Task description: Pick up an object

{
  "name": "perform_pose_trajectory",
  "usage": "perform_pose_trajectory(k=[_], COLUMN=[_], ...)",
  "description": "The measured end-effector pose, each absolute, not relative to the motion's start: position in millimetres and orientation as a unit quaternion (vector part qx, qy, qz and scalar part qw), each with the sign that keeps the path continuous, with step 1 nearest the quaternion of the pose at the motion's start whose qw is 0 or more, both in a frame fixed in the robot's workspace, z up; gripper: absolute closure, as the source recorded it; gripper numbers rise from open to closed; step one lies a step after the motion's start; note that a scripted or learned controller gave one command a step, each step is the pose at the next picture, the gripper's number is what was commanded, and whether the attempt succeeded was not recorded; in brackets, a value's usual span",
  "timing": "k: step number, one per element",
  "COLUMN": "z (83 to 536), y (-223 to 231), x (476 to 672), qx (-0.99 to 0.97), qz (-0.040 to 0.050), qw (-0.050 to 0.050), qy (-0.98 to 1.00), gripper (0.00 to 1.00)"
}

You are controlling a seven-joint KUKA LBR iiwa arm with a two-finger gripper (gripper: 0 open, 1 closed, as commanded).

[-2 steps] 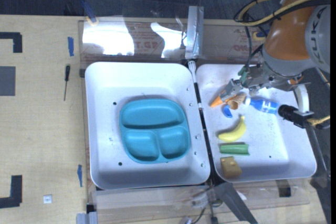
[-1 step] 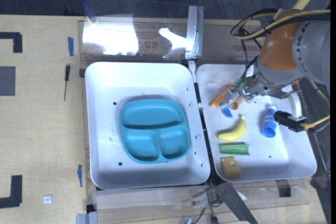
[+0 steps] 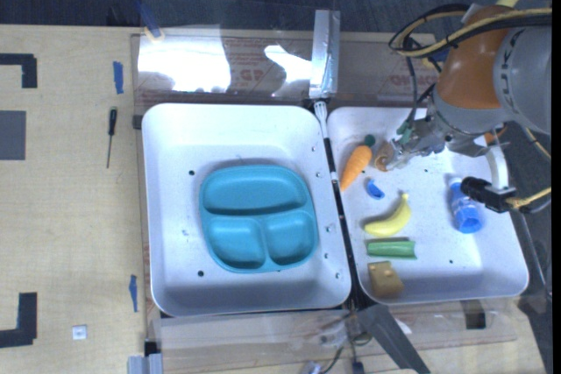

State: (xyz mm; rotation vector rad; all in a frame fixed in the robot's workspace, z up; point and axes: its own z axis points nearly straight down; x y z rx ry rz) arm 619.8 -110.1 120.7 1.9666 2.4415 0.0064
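- A brown, blocky piece [image 3: 384, 278] with a rough look sits at the near rim of the right bin [image 3: 504, 271], a shallow tray of smooth white plastic with rounded corners.
- Just behind it lies a flat green bar [image 3: 391, 248], and behind that a curved yellow banana [image 3: 389, 218] with a glossy skin, the two nearly touching.
- A blue cylinder [image 3: 465, 213], like a small bottle, lies toward the right side of this bin, well apart from the banana.
- A small blue piece [image 3: 374, 188] rests between the banana and a tapered orange carrot [image 3: 354, 165], which leans against the bin's left wall.
- The left bin [image 3: 166, 144] holds a smooth teal plate [image 3: 258, 215] with three compartments.
- The gripper [image 3: 394, 155] hangs low over the far part of the right bin, just right of the carrot; whether its fingers are apart or together cannot be told, as they blur into a small brownish thing beneath.
- The pale wooden surface [image 3: 61, 232] lies around both bins.
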Motion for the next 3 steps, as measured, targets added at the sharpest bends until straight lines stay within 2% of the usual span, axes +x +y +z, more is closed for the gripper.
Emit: perform_pose_trajectory(k=[1,2,3], z=[120,88,100], y=[-110,-114,-114], x=[619.6,548.9,551.2], qx=[0.627,0.637,0.638], qz=[0.0018,0.0018,0.0037], qw=[0.003,0.002,0.006], qy=[0.779,0.771,0.77], gripper=[0.0,0.0,1.0])
